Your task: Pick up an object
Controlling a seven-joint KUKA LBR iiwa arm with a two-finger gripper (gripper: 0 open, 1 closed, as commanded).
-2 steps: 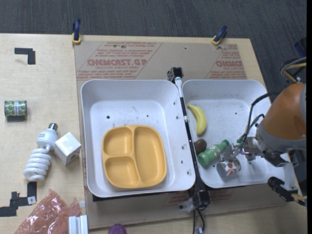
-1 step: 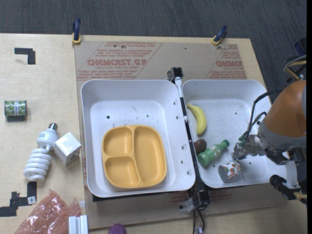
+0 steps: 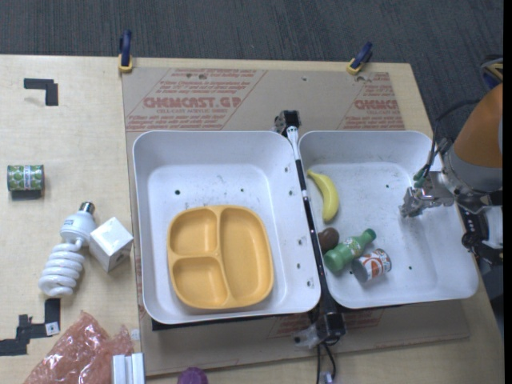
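The gripper (image 3: 416,202) hangs low over the right bin (image 3: 448,282), near its right wall; whether it is clenched or released cannot be told at this size, and nothing shows in its grasp. The likely targets lie well apart from it, toward the bin's left wall: a banana (image 3: 325,194) along that wall, a dark brown round thing (image 3: 328,238) just below it, then a green bottle (image 3: 349,250) lying tilted, touching a small can (image 3: 373,264) with a red and white label. To do this well, I judge the arm should travel left and come down square on one item; the banana stands freest. The left bin (image 3: 152,182) holds a yellow divided tray (image 3: 221,256). On the table (image 3: 56,158), a lightbulb (image 3: 64,254) and white cube (image 3: 110,242).
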